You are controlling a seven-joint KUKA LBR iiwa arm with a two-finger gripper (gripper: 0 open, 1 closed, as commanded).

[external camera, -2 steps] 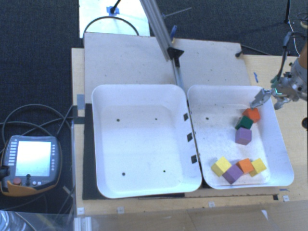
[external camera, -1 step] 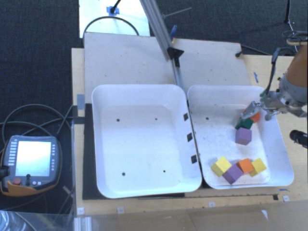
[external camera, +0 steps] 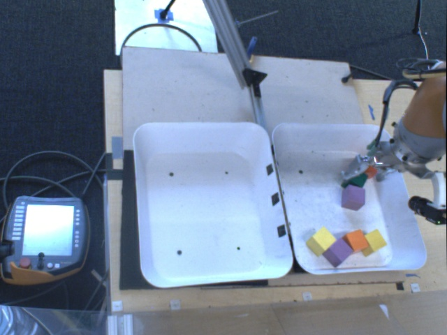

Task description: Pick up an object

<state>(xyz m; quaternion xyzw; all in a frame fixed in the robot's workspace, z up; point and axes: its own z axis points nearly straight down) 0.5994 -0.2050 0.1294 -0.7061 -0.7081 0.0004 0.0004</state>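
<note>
Blocks lie in the right shallow white bin [external camera: 307, 145], all of them small, matte and cube-like. A purple cube [external camera: 353, 197] sits alone near the middle of that bin's right half, one corner turned toward the camera. Along the bin's near edge four more crowd together: a yellow cube [external camera: 322, 241], a second purple cube [external camera: 338, 251] touching it, an orange cube [external camera: 357, 240] just beside that, and a smaller yellow cube [external camera: 375, 241] at the end of the row. Just above the lone purple cube a dark green block [external camera: 358, 180] shows at the tip of the claw [external camera: 362, 172], which reaches in from the right on the grey arm with its orange band [external camera: 427, 114]. The green block appears to sit at the claw's metal tips, but I cannot tell whether they grip it or how far apart they stand. The left white bin [external camera: 150, 201] lies alongside on the pale surface [external camera: 300, 82], touching the right one.
</note>
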